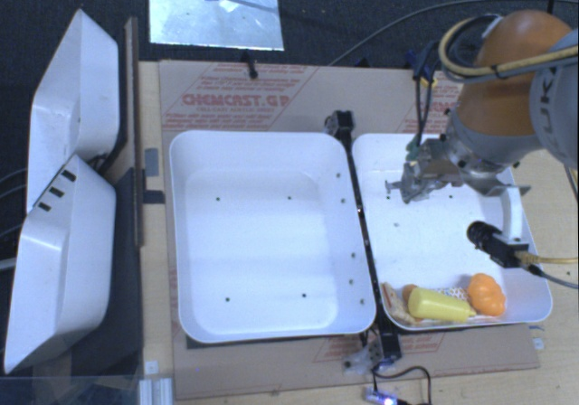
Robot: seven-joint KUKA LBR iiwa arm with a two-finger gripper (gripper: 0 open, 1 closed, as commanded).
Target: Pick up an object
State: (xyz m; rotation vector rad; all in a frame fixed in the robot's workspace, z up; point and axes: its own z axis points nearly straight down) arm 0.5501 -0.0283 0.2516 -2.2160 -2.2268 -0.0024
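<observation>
The likeliest failure, as it stood, was a grab at nothing: the gripper (409, 186) hung over bare white floor in the upper part of the right bin (425, 249), well apart from the objects, which lay crowded into that bin's near corner. There a yellow elongated object (438, 305) lay just beside an orange round one (487, 294), with smaller pieces tucked between and behind them, so even a well-aimed descent risked hitting the bin wall or nudging the cluster. Whether the jaws were parted or closed could not be told; nothing showed between them.
</observation>
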